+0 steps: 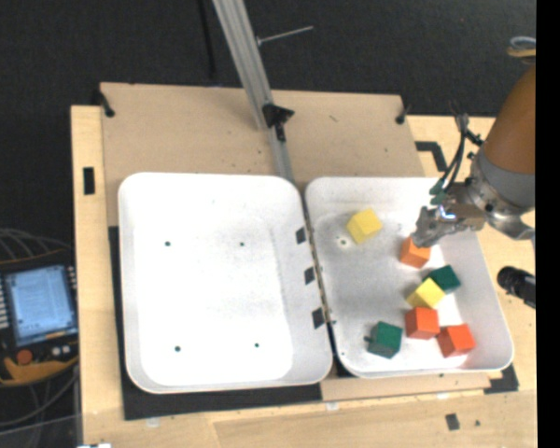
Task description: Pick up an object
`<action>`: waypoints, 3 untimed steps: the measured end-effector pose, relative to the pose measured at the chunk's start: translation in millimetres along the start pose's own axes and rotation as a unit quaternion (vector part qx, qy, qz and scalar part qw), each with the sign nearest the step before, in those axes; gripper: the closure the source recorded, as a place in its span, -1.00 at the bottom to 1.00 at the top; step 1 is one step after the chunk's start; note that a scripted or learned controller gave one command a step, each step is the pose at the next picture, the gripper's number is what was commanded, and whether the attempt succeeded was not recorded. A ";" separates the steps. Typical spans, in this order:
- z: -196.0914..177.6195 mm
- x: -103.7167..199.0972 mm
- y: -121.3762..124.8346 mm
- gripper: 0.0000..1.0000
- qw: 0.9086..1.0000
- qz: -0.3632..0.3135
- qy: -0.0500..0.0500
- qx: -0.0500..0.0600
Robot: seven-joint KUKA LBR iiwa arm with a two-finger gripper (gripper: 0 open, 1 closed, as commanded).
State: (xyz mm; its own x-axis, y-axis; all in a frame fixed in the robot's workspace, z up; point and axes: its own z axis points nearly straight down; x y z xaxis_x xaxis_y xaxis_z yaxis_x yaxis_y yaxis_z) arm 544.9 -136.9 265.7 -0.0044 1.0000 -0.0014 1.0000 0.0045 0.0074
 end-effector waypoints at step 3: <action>-19.8 110.1 30.2 1.00 1.000 -0.001 0.001 0.003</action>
State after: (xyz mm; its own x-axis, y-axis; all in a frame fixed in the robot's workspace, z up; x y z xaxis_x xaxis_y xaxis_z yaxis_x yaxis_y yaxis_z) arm 574.5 -26.6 285.6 -0.0065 1.0000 -0.0003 1.0000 0.0065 0.0016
